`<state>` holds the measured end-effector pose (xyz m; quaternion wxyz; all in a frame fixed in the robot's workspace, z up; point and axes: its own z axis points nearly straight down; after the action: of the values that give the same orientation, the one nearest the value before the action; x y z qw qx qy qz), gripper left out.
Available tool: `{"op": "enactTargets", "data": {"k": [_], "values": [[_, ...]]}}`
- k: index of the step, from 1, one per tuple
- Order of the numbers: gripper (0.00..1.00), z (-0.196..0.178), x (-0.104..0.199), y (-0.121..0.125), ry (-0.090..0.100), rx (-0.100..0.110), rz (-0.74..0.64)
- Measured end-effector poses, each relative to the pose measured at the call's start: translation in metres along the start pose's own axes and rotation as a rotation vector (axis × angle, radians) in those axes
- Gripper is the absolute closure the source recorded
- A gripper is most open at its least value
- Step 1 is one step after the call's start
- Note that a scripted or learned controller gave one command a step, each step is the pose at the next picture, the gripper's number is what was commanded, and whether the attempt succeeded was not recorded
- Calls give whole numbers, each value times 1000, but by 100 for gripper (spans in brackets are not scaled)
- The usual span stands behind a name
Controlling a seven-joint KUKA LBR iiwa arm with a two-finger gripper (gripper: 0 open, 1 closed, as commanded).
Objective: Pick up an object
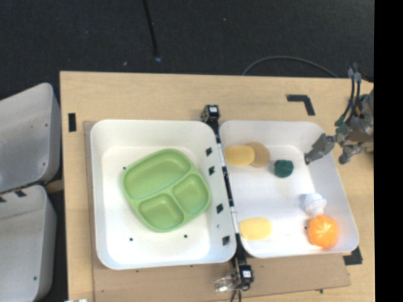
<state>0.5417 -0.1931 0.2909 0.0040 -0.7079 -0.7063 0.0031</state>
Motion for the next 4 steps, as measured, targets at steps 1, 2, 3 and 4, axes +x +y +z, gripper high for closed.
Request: {"op": "enactTargets", "data": {"k": [1, 2, 3, 4], "values": [[0, -6, 0, 2, -3, -11, -3], [0, 57, 1, 4, -1, -5, -1], [0, 120, 1, 7, -1, -5, 2], [0, 169, -1, -2, -2, -6, 1]]}}
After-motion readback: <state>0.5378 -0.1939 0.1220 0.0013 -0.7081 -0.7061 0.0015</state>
